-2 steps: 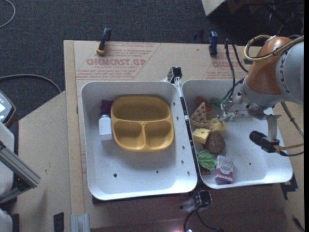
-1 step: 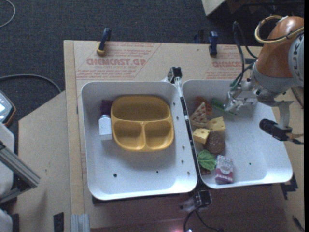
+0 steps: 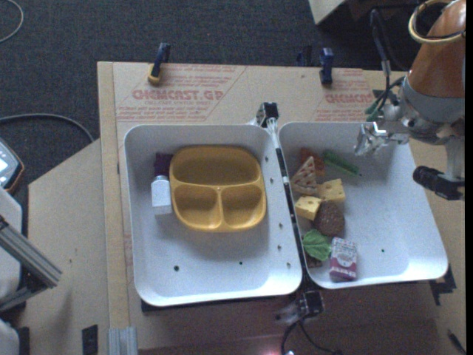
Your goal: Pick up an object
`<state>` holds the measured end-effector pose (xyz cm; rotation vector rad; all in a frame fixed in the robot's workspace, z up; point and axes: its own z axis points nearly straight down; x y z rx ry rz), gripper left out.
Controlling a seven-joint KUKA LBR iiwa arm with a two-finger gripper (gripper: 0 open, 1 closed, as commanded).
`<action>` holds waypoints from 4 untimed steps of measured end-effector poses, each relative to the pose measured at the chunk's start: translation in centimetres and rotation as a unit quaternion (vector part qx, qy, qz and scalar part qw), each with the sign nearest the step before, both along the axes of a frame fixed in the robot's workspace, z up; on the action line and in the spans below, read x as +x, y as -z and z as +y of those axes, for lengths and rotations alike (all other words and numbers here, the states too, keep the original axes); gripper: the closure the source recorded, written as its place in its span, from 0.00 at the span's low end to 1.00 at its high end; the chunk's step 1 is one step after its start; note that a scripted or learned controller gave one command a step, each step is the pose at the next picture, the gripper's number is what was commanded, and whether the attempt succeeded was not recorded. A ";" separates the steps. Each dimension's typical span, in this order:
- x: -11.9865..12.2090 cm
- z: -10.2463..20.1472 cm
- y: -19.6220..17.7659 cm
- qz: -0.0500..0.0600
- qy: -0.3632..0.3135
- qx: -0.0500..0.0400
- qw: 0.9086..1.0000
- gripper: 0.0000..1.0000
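Observation:
My gripper [image 3: 367, 140] hangs over the far part of the right bin [image 3: 403, 228], under the grey wrist with its orange band. Just left of it lies a thin green stick [image 3: 341, 163]. Further left and nearer are a reddish piece [image 3: 307, 156], a pizza-like wedge [image 3: 304, 176], two yellow cheese blocks [image 3: 332, 190] [image 3: 307, 207], a brown round patty [image 3: 329, 218], a green leaf [image 3: 316, 243] and a pink carton [image 3: 344, 259]. I see nothing in the gripper.
The left bin [image 3: 199, 268] holds a yellow divided plate [image 3: 217, 187], a small white bottle [image 3: 161, 194] and a dark purple item [image 3: 162, 161]. Clamps [image 3: 157, 63] [image 3: 326, 65] stand at the board's far edge. The right bin's right half is bare floor.

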<state>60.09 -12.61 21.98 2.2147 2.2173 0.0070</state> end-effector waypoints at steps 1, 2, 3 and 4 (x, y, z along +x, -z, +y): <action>-1.6 4.0 -0.1 0.006 -0.002 0.002 1.000 1.00; -4.0 8.5 -1.4 0.006 -0.002 0.003 1.000 1.00; -5.9 11.8 0.4 0.007 -0.001 0.002 1.000 1.00; -5.9 11.1 -1.6 0.002 0.001 0.001 1.000 1.00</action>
